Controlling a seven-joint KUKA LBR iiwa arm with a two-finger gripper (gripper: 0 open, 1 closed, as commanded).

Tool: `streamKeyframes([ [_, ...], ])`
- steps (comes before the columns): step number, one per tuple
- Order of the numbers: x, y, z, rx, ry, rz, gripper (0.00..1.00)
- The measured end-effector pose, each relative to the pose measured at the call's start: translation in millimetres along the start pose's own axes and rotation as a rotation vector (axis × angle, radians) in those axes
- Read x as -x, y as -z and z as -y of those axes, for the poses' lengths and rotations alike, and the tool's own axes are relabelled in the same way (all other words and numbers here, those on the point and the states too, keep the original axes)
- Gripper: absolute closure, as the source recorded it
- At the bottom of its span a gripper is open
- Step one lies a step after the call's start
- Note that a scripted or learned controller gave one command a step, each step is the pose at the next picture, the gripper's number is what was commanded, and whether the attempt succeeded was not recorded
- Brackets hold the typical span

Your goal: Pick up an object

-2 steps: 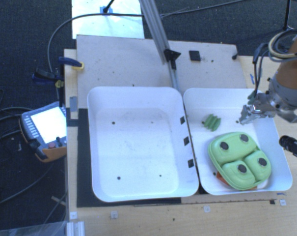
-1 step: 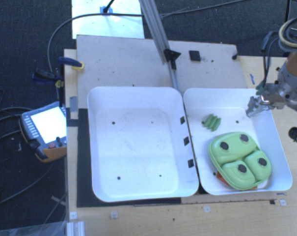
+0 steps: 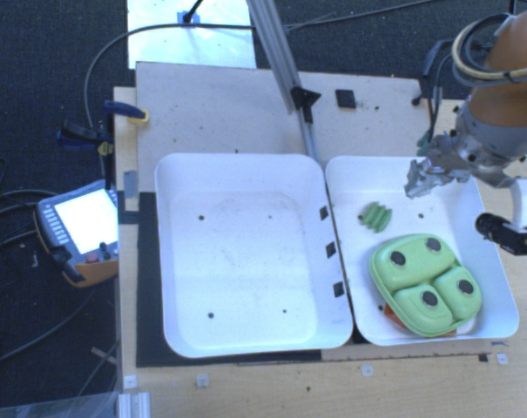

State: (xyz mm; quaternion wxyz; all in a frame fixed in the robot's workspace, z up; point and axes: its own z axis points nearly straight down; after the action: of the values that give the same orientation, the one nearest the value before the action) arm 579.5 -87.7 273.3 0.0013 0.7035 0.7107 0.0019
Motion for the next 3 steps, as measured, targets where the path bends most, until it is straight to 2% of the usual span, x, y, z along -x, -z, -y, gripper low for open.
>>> streamKeyframes([
  [2, -101, -5, -3, -0.003, 0.0, -0.001, 1.0],
  [3, -147, -24, -18, -0.003, -0.001, 0.0, 1.0],
])
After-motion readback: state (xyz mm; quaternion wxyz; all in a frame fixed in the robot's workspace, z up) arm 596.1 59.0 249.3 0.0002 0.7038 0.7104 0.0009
